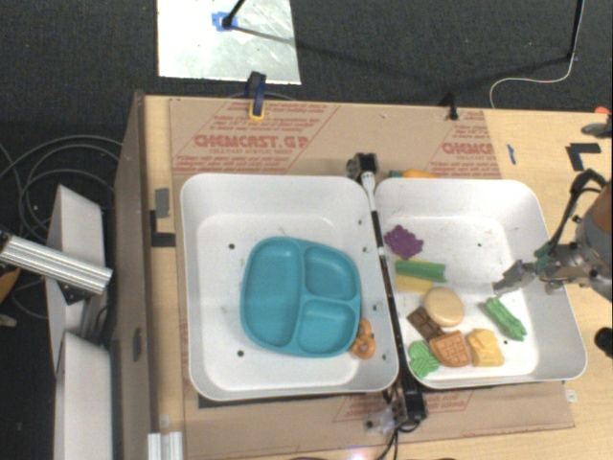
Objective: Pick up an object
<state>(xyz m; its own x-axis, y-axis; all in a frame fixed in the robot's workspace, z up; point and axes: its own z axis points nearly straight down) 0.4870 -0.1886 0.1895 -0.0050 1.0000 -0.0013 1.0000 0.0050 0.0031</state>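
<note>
My tool (pixel 512 278) over right bin (pixel 551 218), R edge.
Can't tell finger gap; nothing seen in grip. Green toy (pixel 505 318) lies just below tool, nr cracker (pixel 486 347).

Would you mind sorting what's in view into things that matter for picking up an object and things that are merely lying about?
Belongs to the job:
- grey two-finger gripper
- right white bin
- green ridged toy vegetable
- round tan toy bun
- purple toy grapes
- orange toy waffle

Just lying about:
- teal divided plastic plate in the left white bin
- silver foil sheet
- black cables
</note>
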